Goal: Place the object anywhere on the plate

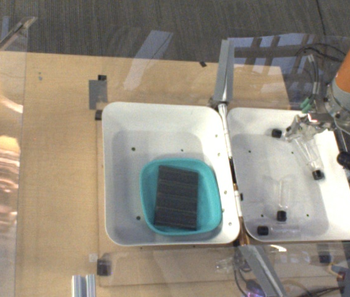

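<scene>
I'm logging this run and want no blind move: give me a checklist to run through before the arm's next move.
1. Plate sits in the left bin: ok.
2. Dark ribbed object lies on the plate, inside its rim: ok.
3. Tool is over the right bin, apart from the plate: ok.
4. Anything held in the tool: cannot tell.
5. Path over the divider between the bins is free: ok.

I see a teal plate [210,193] carrying a dark grey ribbed block [177,197], two white bins [119,159], and a tan worktop [51,184].
</scene>
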{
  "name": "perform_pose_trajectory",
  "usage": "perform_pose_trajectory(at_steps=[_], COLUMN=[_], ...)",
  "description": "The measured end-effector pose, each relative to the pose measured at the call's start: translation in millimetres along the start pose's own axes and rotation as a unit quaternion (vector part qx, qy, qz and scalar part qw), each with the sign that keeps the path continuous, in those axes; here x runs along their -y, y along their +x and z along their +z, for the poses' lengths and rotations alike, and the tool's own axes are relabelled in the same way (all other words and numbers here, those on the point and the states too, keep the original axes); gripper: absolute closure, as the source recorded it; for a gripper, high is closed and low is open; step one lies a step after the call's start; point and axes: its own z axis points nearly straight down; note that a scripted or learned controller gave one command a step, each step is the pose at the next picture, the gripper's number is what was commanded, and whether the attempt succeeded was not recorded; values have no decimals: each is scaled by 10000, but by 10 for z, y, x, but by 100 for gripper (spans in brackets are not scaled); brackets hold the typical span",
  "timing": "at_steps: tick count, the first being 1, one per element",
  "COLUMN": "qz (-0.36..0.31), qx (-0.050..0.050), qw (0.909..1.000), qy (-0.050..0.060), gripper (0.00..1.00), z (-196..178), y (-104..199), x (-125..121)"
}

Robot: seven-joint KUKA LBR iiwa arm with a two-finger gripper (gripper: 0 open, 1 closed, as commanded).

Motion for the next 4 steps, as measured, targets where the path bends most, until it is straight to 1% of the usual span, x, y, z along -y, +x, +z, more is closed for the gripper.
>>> perform_pose_trajectory(at_steps=[1, 2, 3, 4], qz=[107, -930, -1431, -1629], qx=[-3, -8, -11, -14], qw=[9999, 9957, 9897, 9866], qy=[-26, 1, 3, 3], gripper=[100, 100, 100, 100], z=[1146, 173, 175, -135], y=[567, 1252, 1779, 2466], x=[526, 938, 822, 777])
